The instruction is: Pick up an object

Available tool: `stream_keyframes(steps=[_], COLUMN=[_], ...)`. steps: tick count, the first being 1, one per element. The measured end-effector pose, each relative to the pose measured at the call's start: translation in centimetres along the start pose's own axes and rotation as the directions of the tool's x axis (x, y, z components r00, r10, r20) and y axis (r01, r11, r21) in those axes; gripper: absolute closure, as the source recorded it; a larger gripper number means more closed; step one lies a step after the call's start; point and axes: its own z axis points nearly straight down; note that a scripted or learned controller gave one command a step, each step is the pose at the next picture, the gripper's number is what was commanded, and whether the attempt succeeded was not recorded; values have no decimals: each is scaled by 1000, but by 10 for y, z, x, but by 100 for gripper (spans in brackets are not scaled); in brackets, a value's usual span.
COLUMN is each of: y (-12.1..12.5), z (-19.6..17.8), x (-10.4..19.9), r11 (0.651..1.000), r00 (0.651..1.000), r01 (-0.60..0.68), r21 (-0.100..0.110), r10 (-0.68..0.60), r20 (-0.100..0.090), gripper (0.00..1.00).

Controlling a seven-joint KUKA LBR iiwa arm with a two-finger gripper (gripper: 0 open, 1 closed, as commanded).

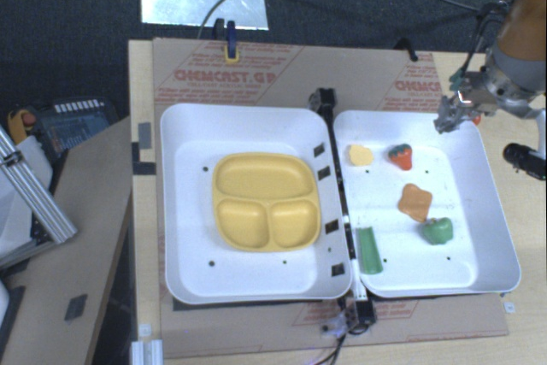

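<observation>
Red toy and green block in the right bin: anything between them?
Camera view: the orange piece sits roughly between the red toy and the green block, slightly right of the line, on the right bin floor.

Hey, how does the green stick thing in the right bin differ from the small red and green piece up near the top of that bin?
The green stick is long, narrow and all green; the red piece is short, rounded and red with a green top. The stick lies at the right bin's near left edge by the divider, while the red piece sits toward the far side, closer to the gripper. Both lie loose on the white floor, untouched.
</observation>
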Motion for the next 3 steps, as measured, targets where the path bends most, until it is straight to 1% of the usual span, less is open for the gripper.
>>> stream_keyframes(steps=[1,2,3], y=[-10,-13,-32], z=[-8,3,13], x=[50,110,157], r11=[1000,1000,1000], r00=[1000,1000,1000], r01=[4,5,4], r21=[5,7,9], r10=[-4,-5,-4], r20=[-3,-4,-4], gripper=[100,100,100])
